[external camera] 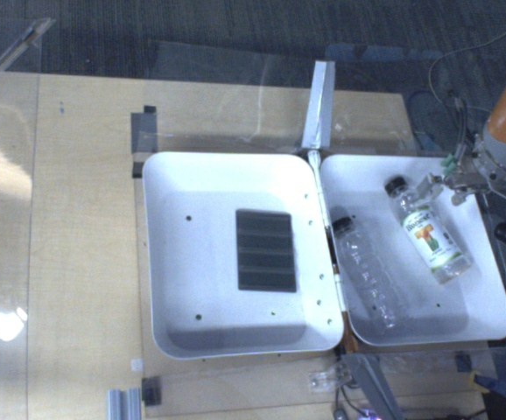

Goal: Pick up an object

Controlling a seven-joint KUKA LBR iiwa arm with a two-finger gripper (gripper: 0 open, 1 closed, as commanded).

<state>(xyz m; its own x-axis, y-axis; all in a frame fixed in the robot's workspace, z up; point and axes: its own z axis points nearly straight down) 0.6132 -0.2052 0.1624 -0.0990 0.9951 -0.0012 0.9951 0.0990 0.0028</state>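
- Risk, as I judged it: both bottles were clear, round and lying flat, so either could have rolled or slipped from a pinch; the bare one lay close to the bin wall, leaving little room for a finger.
- Right bin: bare bottle at its 8 o'clock side, cap toward 11; labelled bottle near the middle, cap toward 10.
- Left bin held a dark ribbed block at its centre.
- Gripper hung at the right bin's 1 o'clock rim, just beside the labelled bottle; I couldn't tell whether it was open, and nothing sat in it.
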